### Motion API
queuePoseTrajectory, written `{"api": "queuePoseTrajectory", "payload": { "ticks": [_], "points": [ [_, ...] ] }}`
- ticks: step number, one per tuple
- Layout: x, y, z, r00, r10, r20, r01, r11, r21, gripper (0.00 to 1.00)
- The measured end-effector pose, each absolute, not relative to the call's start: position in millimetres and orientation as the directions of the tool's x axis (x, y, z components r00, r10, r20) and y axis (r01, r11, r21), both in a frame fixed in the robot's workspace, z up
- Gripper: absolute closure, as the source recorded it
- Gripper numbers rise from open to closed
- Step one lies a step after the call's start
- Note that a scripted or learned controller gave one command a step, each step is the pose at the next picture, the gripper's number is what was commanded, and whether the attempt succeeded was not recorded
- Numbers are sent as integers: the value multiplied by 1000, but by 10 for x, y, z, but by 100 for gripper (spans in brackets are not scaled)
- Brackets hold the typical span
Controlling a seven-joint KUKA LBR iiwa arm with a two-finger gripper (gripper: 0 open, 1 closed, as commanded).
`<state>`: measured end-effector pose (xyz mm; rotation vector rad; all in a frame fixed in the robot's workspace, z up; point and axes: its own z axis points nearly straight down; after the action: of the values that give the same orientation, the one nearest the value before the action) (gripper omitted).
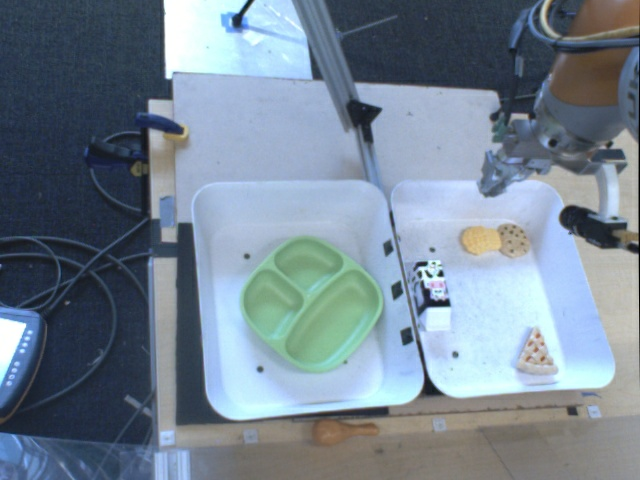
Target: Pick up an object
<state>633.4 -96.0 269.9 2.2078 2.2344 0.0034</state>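
Note:
The right bin (pixel 560 268) holds a round yellow waffle (pixel 480 240) touching a chocolate-chip cookie (pixel 513 239), a small black-and-white milk carton (pixel 433 294) by its left wall, and a pizza slice (pixel 537 353) near its front right corner. My gripper (pixel 494 183) hangs over the bin's back edge, above and behind the waffle, with nothing visibly held.
The left bin (pixel 225 218) holds a green divided plate (pixel 312 303). A slanted metal pole (pixel 335 68) runs down to the gap between the bins. A small wooden piece (pixel 343 430) lies on the bench's front edge. Cables and a clamp (pixel 140 148) lie at the left.

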Motion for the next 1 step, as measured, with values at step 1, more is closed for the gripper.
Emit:
{"api": "queuePoseTrajectory", "payload": {
  "ticks": [1],
  "points": [
    [6425, -430, 2714, -12, 1000, 2, 1000, 12, 3, 100]
  ]
}}
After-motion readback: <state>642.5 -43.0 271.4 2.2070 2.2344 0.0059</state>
